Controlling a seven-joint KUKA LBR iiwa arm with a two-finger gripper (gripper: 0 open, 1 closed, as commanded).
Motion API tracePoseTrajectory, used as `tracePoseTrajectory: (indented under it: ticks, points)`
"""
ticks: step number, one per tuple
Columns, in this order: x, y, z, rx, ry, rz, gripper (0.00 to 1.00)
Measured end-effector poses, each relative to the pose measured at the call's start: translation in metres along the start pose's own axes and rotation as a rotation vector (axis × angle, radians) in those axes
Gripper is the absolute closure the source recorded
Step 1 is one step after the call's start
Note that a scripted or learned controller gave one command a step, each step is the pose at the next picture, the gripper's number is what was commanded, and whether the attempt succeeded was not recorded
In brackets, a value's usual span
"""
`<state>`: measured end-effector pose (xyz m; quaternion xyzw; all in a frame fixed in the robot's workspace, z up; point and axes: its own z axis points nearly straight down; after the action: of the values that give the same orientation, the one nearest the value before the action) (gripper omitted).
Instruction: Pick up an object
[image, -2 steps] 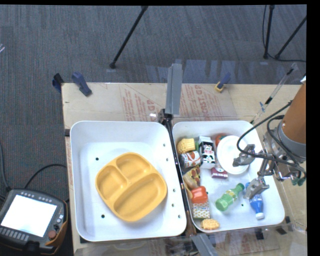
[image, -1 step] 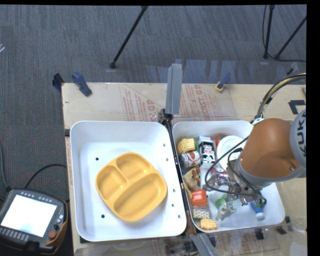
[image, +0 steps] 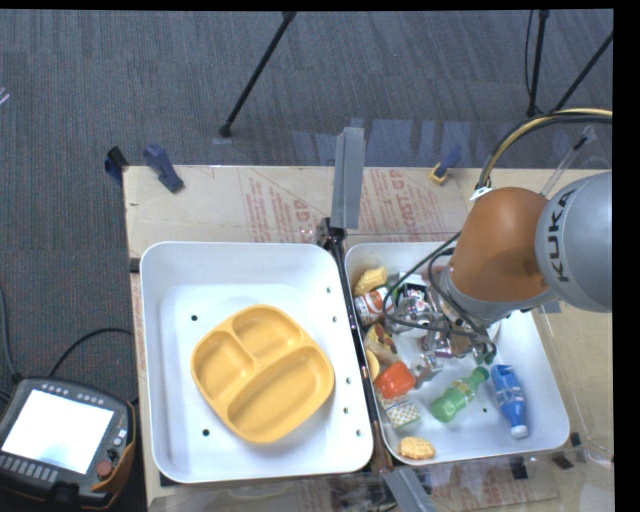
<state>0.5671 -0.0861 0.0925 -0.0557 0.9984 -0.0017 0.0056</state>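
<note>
1. Nearest the lens, the orange-banded grey wrist (image: 505, 250) hangs over the right white bin (image: 548, 375).
2. Beneath it the gripper (image: 440, 345) sits low among the clutter; whether it is released or clenched cannot be told.
3. Candidates lie just beside: a glossy red block (image: 394, 380), a green plastic bottle (image: 456, 396), a blue bottle (image: 508, 398).
4. A clean pick likely calls for isolating one item, the bottles being round and slippery.
5. A yellow divided plastic plate (image: 262, 372) lies in the left bin (image: 165, 350).

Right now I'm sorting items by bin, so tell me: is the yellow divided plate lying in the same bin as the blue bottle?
No, the yellow divided plate lies in the left bin, while the blue bottle lies in the right bin.
</note>
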Motion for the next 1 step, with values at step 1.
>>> tracePoseTrajectory:
  ticks: [1]
  points:
    - [-0.0743,-0.0294,0.0048,-0.005,0.014,0.015,0.0]
